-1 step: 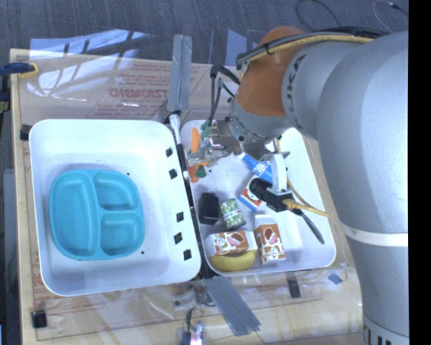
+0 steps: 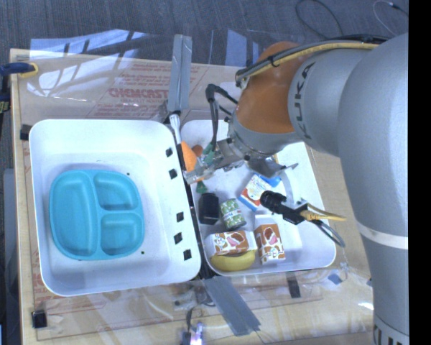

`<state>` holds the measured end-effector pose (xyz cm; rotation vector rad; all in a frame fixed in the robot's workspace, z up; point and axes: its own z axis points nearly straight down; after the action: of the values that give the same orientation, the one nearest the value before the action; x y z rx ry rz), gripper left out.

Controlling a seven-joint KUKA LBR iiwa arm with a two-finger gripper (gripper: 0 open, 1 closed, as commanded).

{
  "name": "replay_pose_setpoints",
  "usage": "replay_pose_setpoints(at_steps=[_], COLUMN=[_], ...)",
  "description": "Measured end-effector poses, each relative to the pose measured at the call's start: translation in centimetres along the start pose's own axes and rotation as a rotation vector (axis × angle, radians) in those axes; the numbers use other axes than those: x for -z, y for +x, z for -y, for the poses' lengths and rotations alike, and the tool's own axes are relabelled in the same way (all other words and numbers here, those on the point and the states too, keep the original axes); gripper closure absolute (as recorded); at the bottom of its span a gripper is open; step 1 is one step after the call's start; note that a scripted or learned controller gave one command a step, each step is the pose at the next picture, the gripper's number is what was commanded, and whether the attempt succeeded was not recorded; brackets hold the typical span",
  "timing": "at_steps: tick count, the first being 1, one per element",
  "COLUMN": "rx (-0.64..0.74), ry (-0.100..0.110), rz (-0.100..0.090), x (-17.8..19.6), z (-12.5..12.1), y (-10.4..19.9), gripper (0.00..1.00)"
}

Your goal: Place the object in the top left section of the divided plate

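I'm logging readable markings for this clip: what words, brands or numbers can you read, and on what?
"KUKA", partly visible, on the grey arm.
"CHEMCAST", red and faint, on the clear sheet behind the bins.
Small cartons in the right bin: printed labels too small to read.
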<state>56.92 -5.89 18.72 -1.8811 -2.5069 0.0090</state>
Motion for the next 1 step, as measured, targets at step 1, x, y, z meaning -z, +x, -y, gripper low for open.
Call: replay_pose_setpoints(at_steps=[1], rx=[-0.132], ry=[-0.002], rz=[0.002], x=[0.08], z=[-4.49], y=[9.71], gripper=[1.00])
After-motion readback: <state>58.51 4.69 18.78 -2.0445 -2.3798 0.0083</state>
